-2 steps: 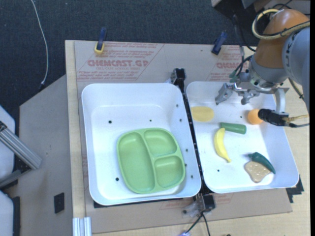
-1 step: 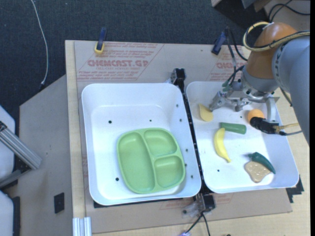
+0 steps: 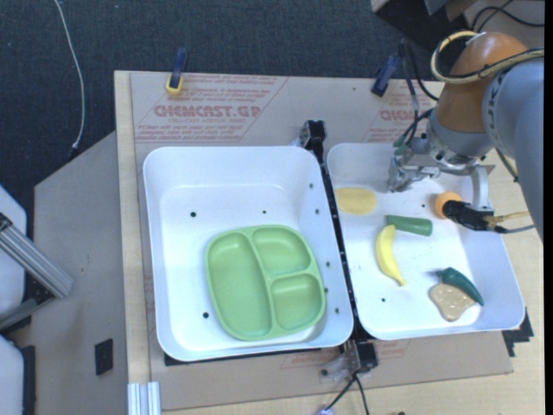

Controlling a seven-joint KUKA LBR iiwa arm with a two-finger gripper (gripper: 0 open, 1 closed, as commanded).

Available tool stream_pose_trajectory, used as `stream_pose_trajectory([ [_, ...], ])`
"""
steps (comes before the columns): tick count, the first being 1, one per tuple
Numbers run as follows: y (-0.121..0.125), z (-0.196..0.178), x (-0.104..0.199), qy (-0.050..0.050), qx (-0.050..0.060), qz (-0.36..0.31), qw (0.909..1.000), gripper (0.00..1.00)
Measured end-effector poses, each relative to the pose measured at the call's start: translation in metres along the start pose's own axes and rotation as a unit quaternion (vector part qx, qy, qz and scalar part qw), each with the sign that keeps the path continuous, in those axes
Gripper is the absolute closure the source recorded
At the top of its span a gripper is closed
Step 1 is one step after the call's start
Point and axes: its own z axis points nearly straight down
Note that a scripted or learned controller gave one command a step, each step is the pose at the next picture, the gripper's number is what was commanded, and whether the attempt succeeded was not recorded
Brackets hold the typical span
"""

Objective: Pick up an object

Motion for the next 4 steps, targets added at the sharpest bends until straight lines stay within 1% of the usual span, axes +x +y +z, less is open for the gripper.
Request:
stream_pose_trajectory([
  [1,0.01,-0.062,0.0,-0.001,-0.004,0.0,1.0,1.0],
  [2,0.007,-0.123,0.007,-0.001,-0.004,0.0,1.0,1.0],
  [3,0.008,-0.121,0.007,-0.001,-0.001,0.0,1.0,1.0],
  [4,0.003,-0.133,0.063,0.002,0.001,-0.002,1.0,1.0],
])
